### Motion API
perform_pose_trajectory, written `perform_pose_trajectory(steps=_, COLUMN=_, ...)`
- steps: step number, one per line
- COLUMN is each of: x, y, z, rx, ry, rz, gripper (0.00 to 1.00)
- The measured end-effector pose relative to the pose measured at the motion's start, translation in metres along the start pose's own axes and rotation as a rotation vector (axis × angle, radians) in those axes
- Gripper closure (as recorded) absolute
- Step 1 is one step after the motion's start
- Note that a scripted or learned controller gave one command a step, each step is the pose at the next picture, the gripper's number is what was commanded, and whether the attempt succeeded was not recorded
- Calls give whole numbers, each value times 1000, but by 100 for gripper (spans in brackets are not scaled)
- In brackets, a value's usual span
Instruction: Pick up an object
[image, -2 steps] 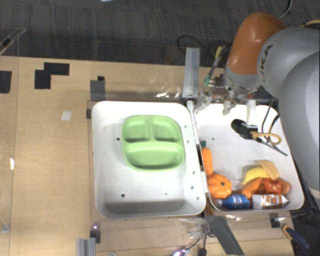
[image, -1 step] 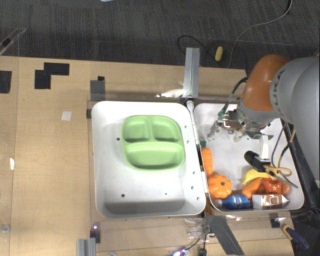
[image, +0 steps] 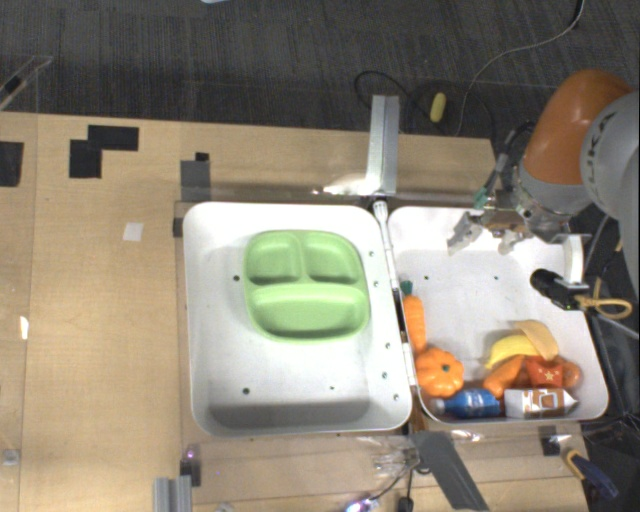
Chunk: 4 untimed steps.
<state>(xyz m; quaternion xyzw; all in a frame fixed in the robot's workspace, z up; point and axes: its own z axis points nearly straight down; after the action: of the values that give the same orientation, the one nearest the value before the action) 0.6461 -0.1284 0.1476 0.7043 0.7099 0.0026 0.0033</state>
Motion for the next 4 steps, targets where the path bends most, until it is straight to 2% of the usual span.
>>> perform_pose_trajectory(steps=1, x=37, y=-8, z=59, rx=-2, ry=1, rz=-23, gripper=0)
perform_pose_trajectory(steps=2, x=-7, y=22, z=16, rx=-1, ry=0, rz=-89, gripper=0)
perform_pose_trajectory(steps=3, x=42, y=25, z=59, rx=0, ry=0, rz=-192, gripper=0)
perform_pose_trajectory(steps=4, x=8, y=25, z=-6, rx=-1, ry=-1, rz=-380, gripper=0)
